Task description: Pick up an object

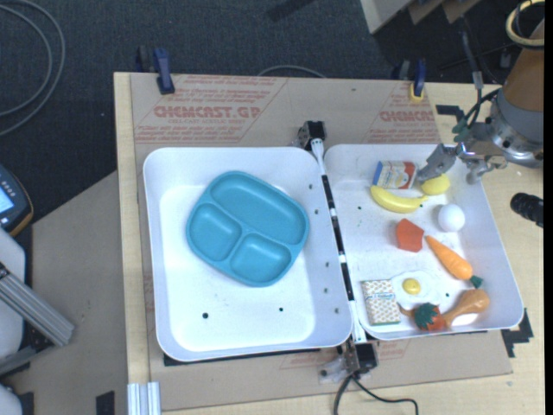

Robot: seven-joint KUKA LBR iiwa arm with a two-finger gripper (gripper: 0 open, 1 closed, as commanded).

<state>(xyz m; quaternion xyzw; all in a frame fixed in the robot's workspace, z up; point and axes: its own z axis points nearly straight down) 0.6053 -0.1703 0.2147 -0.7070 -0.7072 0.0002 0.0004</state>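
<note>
- Two white bins side by side on the table, left bin and right bin touching along the middle seam.
- In the left bin: a blue divided plate, three compartments, sitting tilted toward the upper centre.
- Over to the right bin, crowded with toy food (plenty to choose from).
- Up top: a yellow banana lying curved, just below a small red-and-white carton.
- Beside those, a second small yellow piece, right at the pincer.
- Pincer reaching in at the bin's upper right corner, low over that yellow piece; finger spread impossible to judge from here, and no telling whether anything sits between them.
- White egg just below, apart from the banana tip.
- Red block near the centre, an orange carrot slanting down beside it.
- Bottom row: a cracker-like square packet at the left, a fried egg touching it, a green-topped item (too small to name) and a drumstick-shaped piece at the lower right.
- Grey arm entering from the right, cables trailing near the wrist.
</note>
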